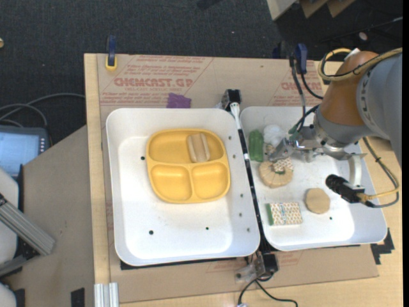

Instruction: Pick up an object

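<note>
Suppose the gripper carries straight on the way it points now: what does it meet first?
Most likely the round sprinkled cookie, lying just below and left of the gripper in the right bin. Height above it is unclear from this slanted view.

Two bins sit side by side on the surface (160,75). The left bin (128,222) holds a divided tray (172,184) with a bread roll (199,148) in its rear right compartment; the right bin (319,232) holds a cookie (317,201) near its centre and a packet (284,213) toward its front left corner.
</note>
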Action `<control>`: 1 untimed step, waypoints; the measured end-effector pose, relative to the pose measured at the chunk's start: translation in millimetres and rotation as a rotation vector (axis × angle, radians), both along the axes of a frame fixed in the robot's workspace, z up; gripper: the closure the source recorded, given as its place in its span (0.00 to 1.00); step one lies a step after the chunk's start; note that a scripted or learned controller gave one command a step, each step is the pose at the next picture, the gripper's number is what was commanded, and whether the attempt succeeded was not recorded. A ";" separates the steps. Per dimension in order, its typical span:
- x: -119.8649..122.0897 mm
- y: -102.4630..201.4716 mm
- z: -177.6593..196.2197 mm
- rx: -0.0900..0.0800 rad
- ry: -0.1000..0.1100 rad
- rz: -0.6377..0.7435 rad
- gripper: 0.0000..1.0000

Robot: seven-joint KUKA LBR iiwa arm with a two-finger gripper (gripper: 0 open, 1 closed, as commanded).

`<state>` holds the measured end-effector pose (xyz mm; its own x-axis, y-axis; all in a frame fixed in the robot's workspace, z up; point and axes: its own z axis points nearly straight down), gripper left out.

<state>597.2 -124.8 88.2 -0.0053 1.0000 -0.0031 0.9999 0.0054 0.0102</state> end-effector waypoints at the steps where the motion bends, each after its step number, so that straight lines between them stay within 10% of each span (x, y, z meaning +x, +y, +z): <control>1: 48.3 -0.9 -2.3 0.007 0.032 0.001 0.00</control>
